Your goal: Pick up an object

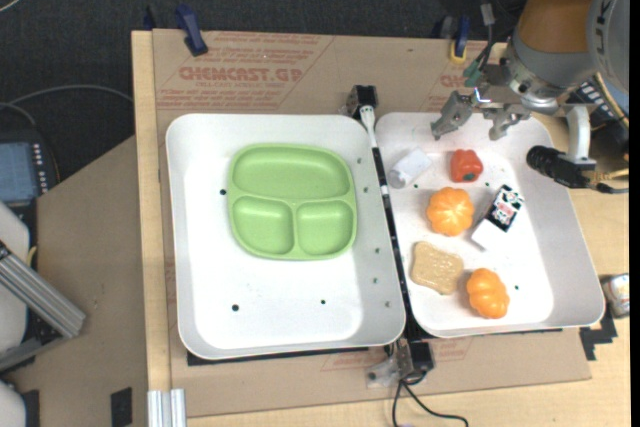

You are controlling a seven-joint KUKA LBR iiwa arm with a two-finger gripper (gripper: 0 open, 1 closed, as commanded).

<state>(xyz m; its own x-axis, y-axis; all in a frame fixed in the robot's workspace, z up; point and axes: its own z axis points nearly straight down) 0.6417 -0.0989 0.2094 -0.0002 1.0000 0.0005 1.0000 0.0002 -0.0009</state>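
My gripper point(472, 118) hovers over the far end of the right bin point(560, 305), fingers spread open with nothing between them. Just below it lies a red pepper point(465, 164). A small clear-white packet point(410, 163) rests to the pepper's left. Further toward the front sit an orange pumpkin point(450, 211), a black-and-white box point(499, 214), a tan slice of bread point(436, 268) and a second orange pumpkin point(486, 292).
The left bin point(200, 295) holds a green divided plate point(292, 201). A black clamp point(362, 100) sits at the far end of the seam between the bins. Blue clips point(190, 28) hold the cardboard base at the back.
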